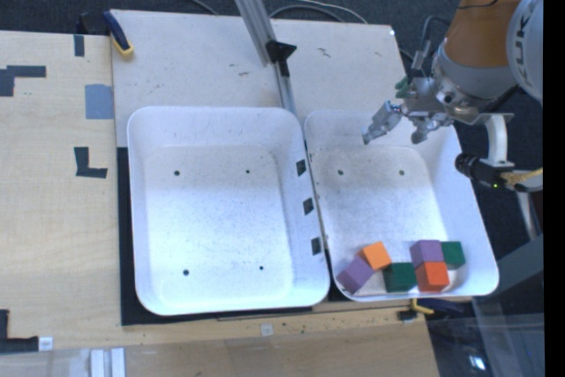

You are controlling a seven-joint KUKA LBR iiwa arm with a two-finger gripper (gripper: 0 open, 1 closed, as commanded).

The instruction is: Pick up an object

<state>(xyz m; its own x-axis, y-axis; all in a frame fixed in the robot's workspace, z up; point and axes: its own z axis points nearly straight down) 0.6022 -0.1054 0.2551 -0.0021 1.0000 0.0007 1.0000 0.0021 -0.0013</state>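
Several small blocks lie clustered at the near end of the right bin (388,177): an orange block (377,255), a purple block (356,274), a dark green block (400,277), a second purple block (427,251), a red-orange block (433,275) and a green block (453,254). My gripper (396,127) hangs above the far edge of the right bin, well away from the blocks. Its two fingers are spread apart with nothing between them.
The left bin (216,207) sits beside the right one. A slanted metal pole (252,9) rises from between the bins at the back. A yellow-and-blue tool (117,33) lies at the bench's far left. Cables run along the dark floor behind.
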